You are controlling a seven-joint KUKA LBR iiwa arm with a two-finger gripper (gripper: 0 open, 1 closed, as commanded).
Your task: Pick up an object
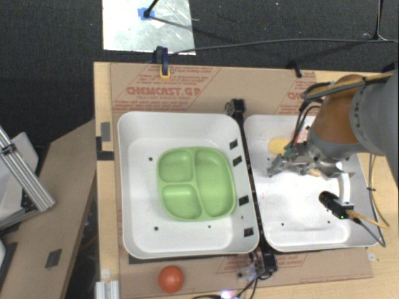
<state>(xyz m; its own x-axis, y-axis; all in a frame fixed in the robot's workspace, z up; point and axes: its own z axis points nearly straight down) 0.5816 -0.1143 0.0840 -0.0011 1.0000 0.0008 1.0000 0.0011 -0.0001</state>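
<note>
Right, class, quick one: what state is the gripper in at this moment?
Gripper: low in the right bin, near a yellow object; whether it is open, closed or holding anything cannot be told.

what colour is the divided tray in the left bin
Light green; the tray shows plainly in the camera view, lying in the left white bin.

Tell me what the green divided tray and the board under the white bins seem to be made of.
Green divided tray: likely moulded plastic, smooth with a soft sheen and rounded compartments. Tan board under the bins: looks like matte cardboard or paper-faced sheet, printed with red lettering.
</note>
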